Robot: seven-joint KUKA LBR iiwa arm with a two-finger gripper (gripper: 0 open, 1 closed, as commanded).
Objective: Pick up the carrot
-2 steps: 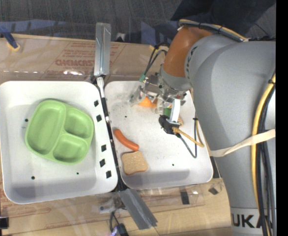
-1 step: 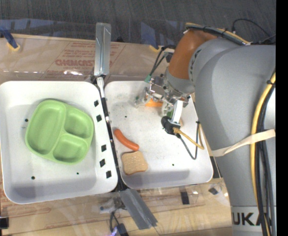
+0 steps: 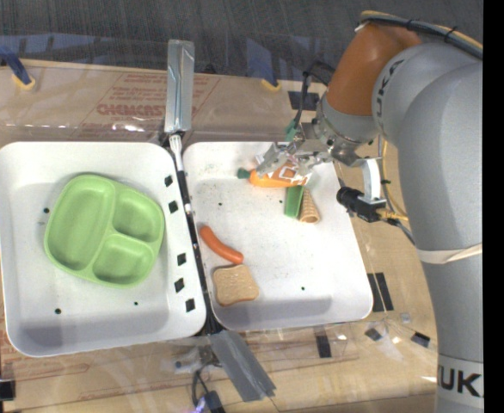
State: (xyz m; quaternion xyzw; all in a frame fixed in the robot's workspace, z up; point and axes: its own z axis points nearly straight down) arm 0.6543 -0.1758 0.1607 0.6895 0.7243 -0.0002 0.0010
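Two shallow white bins sit side by side on the bench. The grey arm (image 3: 433, 136) with its orange band enters from the camera's right and bends down over the far part of the right bin (image 3: 338, 274).

The left bin (image 3: 20, 231) lies well to the camera-left of the gripper and holds a green divided plate (image 3: 104, 228), lying flat.

The gripper (image 3: 288, 163) is low over the far edge of the right bin, pointing toward camera-left. Its fingers are spread, one on either side of the carrot (image 3: 265, 179). The carrot lies on the bin floor directly at the fingertips, orange body with a small green stub at its camera-left end. Whether the fingers touch it cannot be told.

Just nearside of the gripper, slightly to camera-right, lies a green ice-cream cone toy (image 3: 301, 205) with a tan end, close to the carrot but apart from it.

Farther toward the camera and to camera-left, a red sausage (image 3: 220, 243) lies slantwise on the bin floor. Just beyond it, nearest the camera, lies a tan slice of bread (image 3: 235, 286), close to the sausage's end.
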